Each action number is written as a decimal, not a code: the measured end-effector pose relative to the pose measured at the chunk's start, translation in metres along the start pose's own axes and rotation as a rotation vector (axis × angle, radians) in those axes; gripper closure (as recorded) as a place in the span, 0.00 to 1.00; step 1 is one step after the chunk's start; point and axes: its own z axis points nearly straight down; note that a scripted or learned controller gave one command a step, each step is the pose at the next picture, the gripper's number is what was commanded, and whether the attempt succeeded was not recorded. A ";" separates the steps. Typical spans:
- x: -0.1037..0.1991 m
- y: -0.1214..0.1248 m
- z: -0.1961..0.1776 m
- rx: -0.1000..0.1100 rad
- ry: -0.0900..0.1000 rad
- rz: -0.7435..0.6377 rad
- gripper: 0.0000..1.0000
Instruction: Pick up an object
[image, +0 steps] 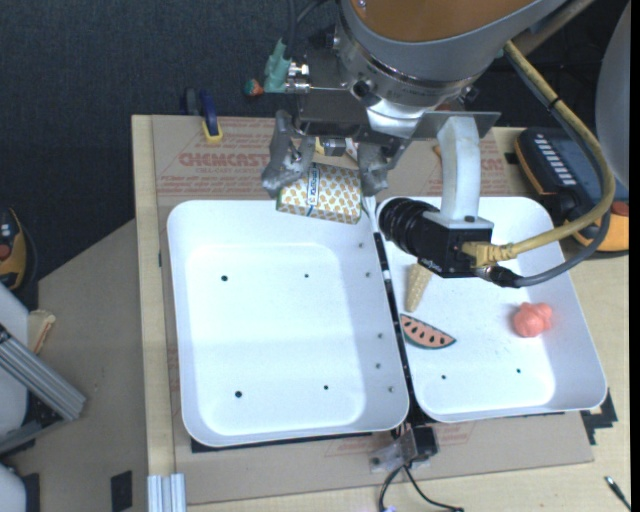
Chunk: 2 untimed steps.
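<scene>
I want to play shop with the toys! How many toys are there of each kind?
Patterned packet, between the claw's fingers: 1
Watermelon slice: 1
Ice cream cone: 1
Pink lump: 1
Total: 4

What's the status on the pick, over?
Gripper shut on patterned box, raised over left bin far rim. Watermelon slice, cone, pink lump in right bin. Nothing blocking.

Two white bins are sitting on a tan board (160, 400) printed with red lettering, each bin dotted with small black spots: the left bin (200, 330) and the right bin (560, 370). A yellow-and-white patterned packet (320, 193) with a blue mark is showing between the grey fingers (283, 165). A red watermelon slice (427, 333) with dark seeds, a beige cone (416, 287) and a pink lump (533, 319) are lying in the right bin.
</scene>
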 end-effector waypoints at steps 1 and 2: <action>-0.082 0.000 -0.001 0.004 -0.004 0.015 1.00; 0.001 -0.001 0.028 0.009 -0.003 -0.002 1.00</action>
